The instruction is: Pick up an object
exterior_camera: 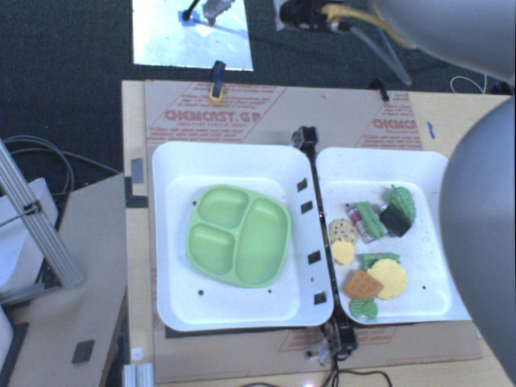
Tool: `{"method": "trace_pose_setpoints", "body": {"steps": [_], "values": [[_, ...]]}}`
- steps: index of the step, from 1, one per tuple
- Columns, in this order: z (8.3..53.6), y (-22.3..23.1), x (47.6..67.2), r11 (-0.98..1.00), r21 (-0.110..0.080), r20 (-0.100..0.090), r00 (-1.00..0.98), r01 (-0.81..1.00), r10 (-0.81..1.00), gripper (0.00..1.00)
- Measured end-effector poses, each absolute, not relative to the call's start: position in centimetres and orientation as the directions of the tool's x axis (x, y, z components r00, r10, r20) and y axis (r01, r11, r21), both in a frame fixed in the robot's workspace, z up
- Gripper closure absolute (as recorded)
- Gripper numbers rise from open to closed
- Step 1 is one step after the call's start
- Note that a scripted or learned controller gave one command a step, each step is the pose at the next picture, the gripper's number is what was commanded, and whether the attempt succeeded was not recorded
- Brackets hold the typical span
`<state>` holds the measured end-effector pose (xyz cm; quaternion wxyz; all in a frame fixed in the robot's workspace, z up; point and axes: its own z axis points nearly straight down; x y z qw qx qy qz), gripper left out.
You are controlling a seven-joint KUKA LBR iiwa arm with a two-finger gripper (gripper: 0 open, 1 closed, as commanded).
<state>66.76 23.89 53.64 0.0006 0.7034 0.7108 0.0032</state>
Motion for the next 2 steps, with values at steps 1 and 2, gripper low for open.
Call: {"method": "trace_pose_setpoints", "body": {"steps": [1,2], "values": [[53.5,23.4,66.1,0.005,0.001,0.000,-0.005,1.000,1.000,0.00],[53.5,23.4,60.5,0.007,-0.001,0.001,-0.007,1.000,1.000,0.00]]}}
